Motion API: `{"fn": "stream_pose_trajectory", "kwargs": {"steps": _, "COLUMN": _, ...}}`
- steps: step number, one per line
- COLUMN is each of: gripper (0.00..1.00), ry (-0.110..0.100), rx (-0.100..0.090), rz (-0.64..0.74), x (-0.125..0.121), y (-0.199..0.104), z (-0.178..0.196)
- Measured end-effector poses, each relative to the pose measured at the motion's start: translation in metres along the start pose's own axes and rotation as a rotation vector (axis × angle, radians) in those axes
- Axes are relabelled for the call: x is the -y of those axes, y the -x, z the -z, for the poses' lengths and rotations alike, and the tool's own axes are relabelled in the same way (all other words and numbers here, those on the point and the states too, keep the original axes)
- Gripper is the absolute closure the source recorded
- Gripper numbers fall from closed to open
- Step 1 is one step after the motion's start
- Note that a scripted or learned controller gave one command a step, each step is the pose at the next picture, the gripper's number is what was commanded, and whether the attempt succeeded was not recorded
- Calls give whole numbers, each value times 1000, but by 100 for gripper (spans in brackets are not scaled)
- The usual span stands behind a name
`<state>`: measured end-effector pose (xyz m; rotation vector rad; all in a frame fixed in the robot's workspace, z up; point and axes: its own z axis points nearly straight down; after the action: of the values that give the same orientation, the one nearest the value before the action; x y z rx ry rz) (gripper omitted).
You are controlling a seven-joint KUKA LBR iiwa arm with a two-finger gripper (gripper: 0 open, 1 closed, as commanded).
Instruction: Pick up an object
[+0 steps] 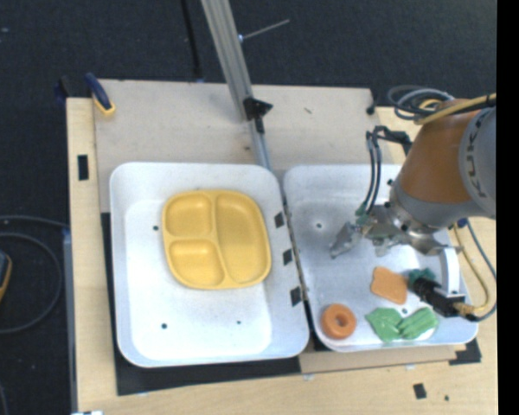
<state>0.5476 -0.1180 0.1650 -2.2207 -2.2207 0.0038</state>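
Arm above the right bin, objects lying at its near edge

The bench (pixel 182 124) carries two shallow white bins side by side. In the left bin (pixel 138 327) lies a yellow plate (pixel 216 239) with three compartments; it sits in the upper middle part of this bin and nothing is on it.

The arm (pixel 445 167), grey with a wide orange band, comes in from the right and hangs over the upper part of the right bin (pixel 316 197). The gripper (pixel 353 239) points to the left and down, toward the bare middle of the bin floor. I cannot tell if its pincer is spread or pressed together, because this part is small and partly hidden by the wrist. No object is seen at its tip.

The objects to pick are all in the lower part of the right bin. An orange ring (pixel 338 321) lies near the lower left corner. Just beside it, to the right, is a green object (pixel 402 324) at the near edge. An orange block (pixel 389 284) lies above the green one, close to it. All three are apart from the gripper.
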Motion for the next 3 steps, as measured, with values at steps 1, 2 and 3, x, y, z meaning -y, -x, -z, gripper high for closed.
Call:
{"fn": "stream_pose_trajectory", "kwargs": {"steps": 1, "gripper": 0, "ry": 1, "rx": 0, "rz": -3, "x": -9, "y": -3, "z": -50}}
{"fn": "stream_pose_trajectory", "kwargs": {"steps": 2, "gripper": 0, "ry": 3, "rx": 0, "rz": -3, "x": -10, "y": -2, "z": -64}}
{"fn": "stream_pose_trajectory", "kwargs": {"steps": 3, "gripper": 100, "ry": 10, "rx": -2, "rz": -7, "x": -12, "y": -2, "z": -51}}
